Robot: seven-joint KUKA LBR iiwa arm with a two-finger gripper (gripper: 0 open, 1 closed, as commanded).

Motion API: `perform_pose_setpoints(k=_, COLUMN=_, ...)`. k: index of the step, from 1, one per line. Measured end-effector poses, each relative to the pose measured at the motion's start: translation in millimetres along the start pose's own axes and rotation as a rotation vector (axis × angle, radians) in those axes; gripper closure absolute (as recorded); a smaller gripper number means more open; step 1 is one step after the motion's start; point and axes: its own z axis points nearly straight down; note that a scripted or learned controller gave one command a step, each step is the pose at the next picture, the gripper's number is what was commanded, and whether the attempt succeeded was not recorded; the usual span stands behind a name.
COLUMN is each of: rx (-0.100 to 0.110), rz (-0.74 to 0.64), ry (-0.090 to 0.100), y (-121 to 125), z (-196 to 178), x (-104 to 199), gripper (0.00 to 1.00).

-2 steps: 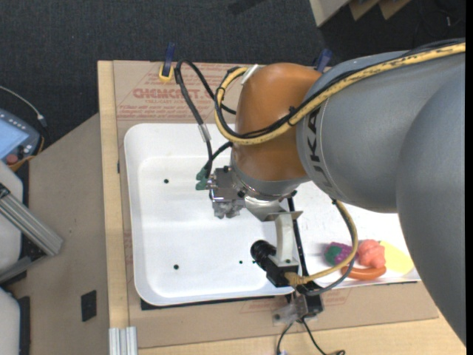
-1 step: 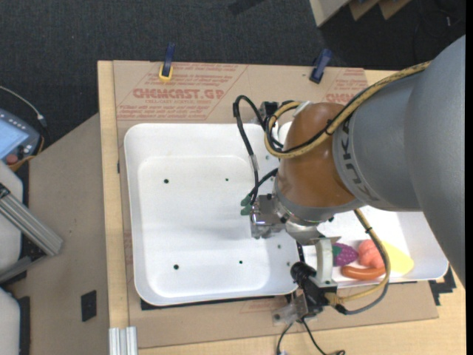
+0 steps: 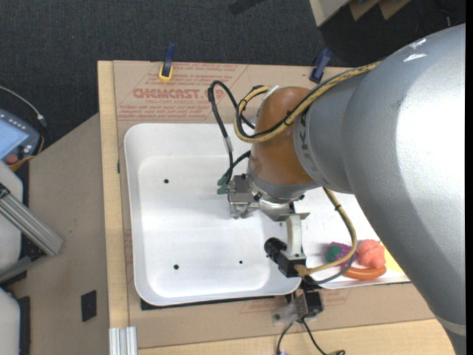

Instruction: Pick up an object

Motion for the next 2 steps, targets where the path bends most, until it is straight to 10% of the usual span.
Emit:
perform_pose_setpoints(k=1, rx=0.001, rz=0.004, ry=0.0, y=-2.0, z=-12.1, x=-0.5, gripper=1.0)
perform_pose_setpoints(k=2, rx=-0.002, rz=0.0, ry=0.0, y=65.6, z=7.4, x=8.9, gripper=1.0)
